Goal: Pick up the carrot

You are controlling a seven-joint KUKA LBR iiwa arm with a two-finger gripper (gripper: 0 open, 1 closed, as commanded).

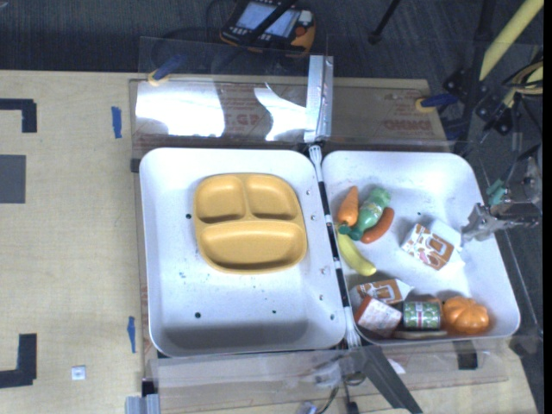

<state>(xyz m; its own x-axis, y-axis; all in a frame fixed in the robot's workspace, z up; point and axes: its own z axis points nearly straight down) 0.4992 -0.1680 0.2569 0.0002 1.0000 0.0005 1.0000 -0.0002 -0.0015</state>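
The pale wooden worktop [69,231] carries two shallow white plastic bins side by side. The left white bin [172,317] holds a yellow three-compartment plastic tray [250,221], which sits upright in the far half of that bin, with its two small compartments toward the far side and its one long compartment toward the near side.

The right white bin [431,179] lies just right of the tray's bin, their rims touching along the middle. In it, right of the tray and close to the shared rim, lies the small orange plastic carrot [348,206], tilted with its tip toward the far side. Just right of the carrot, touching it, lies a green plastic vegetable [371,212], and against that a red-orange sausage-shaped piece [379,226]. Nearer than the carrot lies a yellow plastic banana [354,255] along the rim. Farther right of the carrot, apart from it, lies a small white and red carton [428,248]. Nearer than the banana, a cluster fills the near edge: a brown and white box [379,291], a red and white packet [378,316], a green-labelled can [422,314] on its side, and an orange plastic pumpkin [467,315].

The grey metal pincer [483,221] hangs at the bin's right rim, well apart from the carrot, with nothing between its parts; whether it is apart or together cannot be told.
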